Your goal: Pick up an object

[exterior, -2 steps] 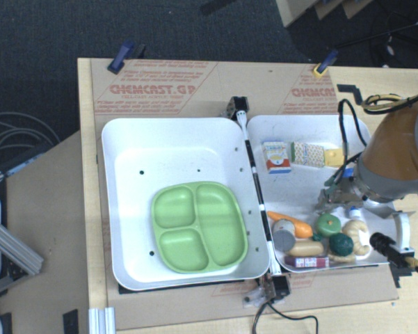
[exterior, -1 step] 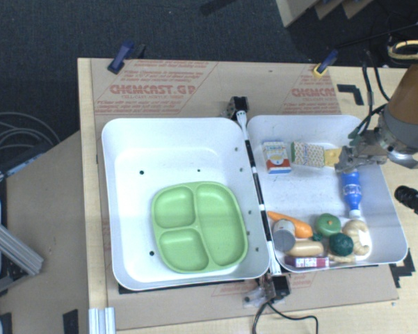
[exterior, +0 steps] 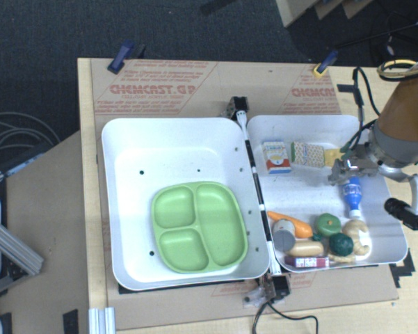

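Brown board (exterior: 160,82) under bins reads "CHEMCAST GP".

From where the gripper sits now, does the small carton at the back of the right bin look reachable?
Probably yes. The small carton lies in the open beside a yellow packet, and the gripper is already over the same right bin.

Tray (exterior: 197,226) in L bin (exterior: 125,158), food items (exterior: 320,235) R bin (exterior: 375,249)
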Available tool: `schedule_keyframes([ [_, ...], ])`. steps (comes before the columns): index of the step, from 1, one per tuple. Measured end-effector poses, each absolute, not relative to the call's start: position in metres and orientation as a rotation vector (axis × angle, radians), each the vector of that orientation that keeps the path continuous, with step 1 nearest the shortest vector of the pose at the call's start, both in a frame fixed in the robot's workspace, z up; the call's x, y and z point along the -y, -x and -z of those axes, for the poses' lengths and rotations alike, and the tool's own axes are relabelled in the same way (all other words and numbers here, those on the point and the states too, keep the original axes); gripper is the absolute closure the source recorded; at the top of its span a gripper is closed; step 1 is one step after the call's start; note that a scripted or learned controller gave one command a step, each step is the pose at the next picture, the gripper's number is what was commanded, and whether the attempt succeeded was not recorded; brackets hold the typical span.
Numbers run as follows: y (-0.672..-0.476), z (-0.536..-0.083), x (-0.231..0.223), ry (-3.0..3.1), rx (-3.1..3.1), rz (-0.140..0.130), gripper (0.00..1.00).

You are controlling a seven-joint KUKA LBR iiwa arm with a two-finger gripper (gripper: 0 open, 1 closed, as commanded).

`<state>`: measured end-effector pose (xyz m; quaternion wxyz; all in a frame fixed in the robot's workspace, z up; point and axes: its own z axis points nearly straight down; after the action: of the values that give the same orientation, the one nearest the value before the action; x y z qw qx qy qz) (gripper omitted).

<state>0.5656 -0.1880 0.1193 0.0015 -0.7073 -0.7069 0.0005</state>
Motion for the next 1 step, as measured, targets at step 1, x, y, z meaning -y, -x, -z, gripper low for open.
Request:
schedule_keyframes([
  [1,-0.5357,-0.1442,0.1711,2.22,2.22,0.0,1.0],
])
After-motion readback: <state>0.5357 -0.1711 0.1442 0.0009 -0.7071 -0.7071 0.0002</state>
